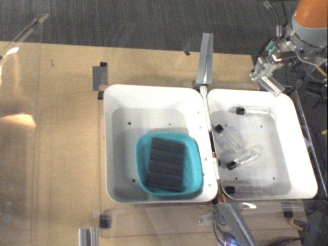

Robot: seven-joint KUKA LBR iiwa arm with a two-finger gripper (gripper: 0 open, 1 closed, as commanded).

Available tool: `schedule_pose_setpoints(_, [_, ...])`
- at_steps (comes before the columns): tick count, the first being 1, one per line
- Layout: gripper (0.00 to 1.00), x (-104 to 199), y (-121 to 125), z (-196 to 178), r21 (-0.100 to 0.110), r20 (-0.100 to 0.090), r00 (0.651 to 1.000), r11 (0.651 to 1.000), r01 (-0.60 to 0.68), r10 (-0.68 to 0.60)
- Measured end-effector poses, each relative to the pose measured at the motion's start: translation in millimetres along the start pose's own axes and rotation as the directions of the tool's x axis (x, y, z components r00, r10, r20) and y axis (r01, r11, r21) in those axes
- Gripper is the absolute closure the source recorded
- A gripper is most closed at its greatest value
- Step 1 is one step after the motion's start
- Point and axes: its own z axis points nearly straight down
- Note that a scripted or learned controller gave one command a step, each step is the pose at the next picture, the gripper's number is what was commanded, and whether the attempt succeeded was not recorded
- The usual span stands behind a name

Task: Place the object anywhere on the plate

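A teal square plate point(193, 160) sits in the left white bin point(119, 137), toward its front. A dark grey ribbed block point(165, 164) lies flat on the plate, covering most of its middle. My gripper point(266, 73) hangs above the far right corner of the right bin point(300, 152), outside its rim and well away from the plate. Nothing is visibly held in it.
Several clear tubes with black caps lie in the right bin: one point(252, 109) near the back, one point(227, 136) at the left, one point(242, 159) in the middle. A grey metal bar point(205, 59) stands behind the divide between the bins.
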Motion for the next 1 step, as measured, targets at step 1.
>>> schedule_pose_setpoints(1, [1.0, 47.0, -28.1, 96.5, 0.007, -0.004, 1.0, 1.0, -0.009, 0.009])
